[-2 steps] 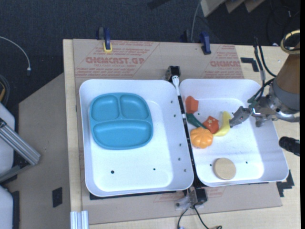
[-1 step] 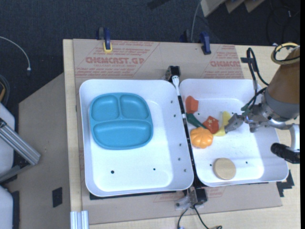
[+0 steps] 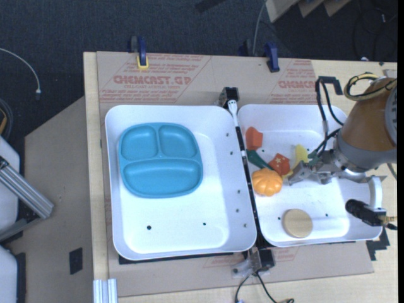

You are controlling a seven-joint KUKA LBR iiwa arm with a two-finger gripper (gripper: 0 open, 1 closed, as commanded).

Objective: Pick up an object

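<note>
Cardboard bench (image 3: pixel 189 74): a tan sheet with red lettering lies under both bins, held at its far edge by two blue clamps (image 3: pixel 140 50).
Left bin (image 3: pixel 183 232): shallow, white, with rounded corners; it touches the right bin along the middle seam.
Right bin (image 3: pixel 328 204): white and shallow, bearing the small items and the arm's working end.
Arm (image 3: pixel 372 128): grey with an orange band, reaching in from the right and hanging over the right bin's right side.
Blue plate (image 3: pixel 161 160): a three-compartment tray lying flat in the far half of the left bin.
Gripper (image 3: pixel 302 172): low over the right bin, pointing left toward the cluster of items; I cannot tell how its jaws stand.
Tan disc (image 3: pixel 297 223): round, lying flat near the right bin's near edge, apart from the rest.
Orange fruit (image 3: pixel 267 182): by the seam, just left of the gripper.
Red piece (image 3: pixel 280 164): just beyond the orange fruit.
Orange-red piece (image 3: pixel 254 137): farther back, near the seam.
Green piece (image 3: pixel 256 159): thin, between those two.
Yellow piece (image 3: pixel 301 152): just beyond the gripper.
</note>
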